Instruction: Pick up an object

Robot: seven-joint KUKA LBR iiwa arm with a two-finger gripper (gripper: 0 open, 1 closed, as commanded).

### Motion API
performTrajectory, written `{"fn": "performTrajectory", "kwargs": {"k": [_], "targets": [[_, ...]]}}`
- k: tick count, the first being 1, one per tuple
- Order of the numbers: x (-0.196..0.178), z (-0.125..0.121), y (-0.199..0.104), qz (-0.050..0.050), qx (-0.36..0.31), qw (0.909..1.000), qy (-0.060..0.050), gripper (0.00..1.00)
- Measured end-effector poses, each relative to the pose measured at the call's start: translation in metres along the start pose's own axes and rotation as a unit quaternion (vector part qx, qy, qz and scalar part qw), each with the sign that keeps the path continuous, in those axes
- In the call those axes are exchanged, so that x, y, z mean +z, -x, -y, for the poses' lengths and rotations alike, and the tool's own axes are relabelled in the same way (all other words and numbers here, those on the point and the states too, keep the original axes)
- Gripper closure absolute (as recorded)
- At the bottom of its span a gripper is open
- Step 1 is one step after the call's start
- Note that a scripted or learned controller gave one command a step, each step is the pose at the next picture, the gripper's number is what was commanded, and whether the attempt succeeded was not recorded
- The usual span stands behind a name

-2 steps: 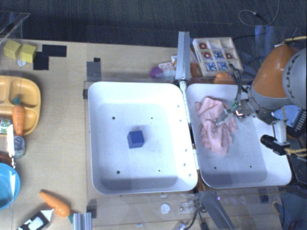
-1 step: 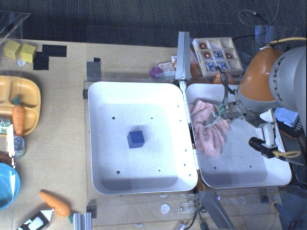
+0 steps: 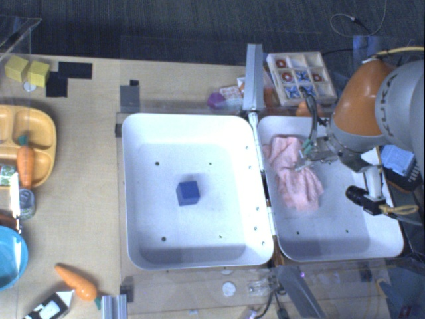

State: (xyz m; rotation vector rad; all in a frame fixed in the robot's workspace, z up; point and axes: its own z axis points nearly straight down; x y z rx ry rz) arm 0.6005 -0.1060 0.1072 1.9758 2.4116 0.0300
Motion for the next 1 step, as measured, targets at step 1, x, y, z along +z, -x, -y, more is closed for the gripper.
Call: {"fn": "performTrajectory", "kwargs": {"k": [1], "targets": [[-0.1027,0.0059,-0.0427,-0.003,-0.208,0.9780,-0.008,1.00]]}}
